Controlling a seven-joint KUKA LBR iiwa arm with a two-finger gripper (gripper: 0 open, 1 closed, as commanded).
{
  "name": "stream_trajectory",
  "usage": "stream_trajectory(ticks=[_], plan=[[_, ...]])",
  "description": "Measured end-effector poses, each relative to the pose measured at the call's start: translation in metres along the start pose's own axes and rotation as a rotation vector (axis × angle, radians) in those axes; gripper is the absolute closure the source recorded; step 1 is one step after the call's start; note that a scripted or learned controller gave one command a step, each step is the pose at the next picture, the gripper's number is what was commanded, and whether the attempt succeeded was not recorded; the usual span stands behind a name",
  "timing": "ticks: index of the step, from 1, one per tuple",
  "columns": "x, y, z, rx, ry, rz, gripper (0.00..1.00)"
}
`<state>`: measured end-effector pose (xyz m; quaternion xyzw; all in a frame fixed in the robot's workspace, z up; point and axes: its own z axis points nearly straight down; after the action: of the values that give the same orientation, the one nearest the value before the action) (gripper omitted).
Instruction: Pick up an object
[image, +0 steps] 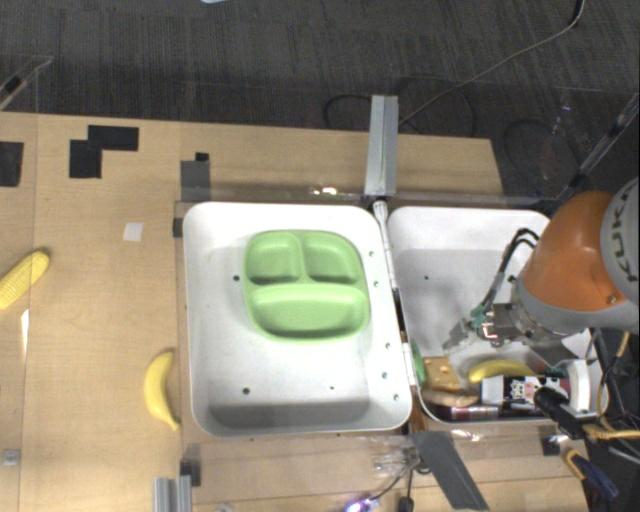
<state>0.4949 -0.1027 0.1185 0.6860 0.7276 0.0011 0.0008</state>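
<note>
The arm reaches into the right bin (450, 250) from the right, its orange band over the bin's right side. My gripper (487, 330) hangs low over the bin's front part. Just in front of it lies a small yellow banana (497, 370). A brown bread-like piece (441, 376) sits at the bin's front left corner, with a dark red item (456, 401) beside it. A black and white box (520, 390) lies along the front wall. I see nothing between the fingers.
The left bin (215, 380) holds a green divided plate (304, 283). On the bench to the left of the bins lie a second banana (158, 388) and a yellow corn-like toy (22, 279). Cables run behind the bench at the back.
</note>
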Motion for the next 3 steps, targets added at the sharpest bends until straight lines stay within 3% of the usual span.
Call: stream_trajectory(ticks=[1,2,3], plan=[[-0.067,-0.007,0.028,-0.013,-0.003,-0.283,0.0],[-0.102,-0.01,0.018,-0.01,-0.006,-0.388,0.0],[-0.049,0.098,0.029,-0.012,-0.002,-0.112,0.0]])
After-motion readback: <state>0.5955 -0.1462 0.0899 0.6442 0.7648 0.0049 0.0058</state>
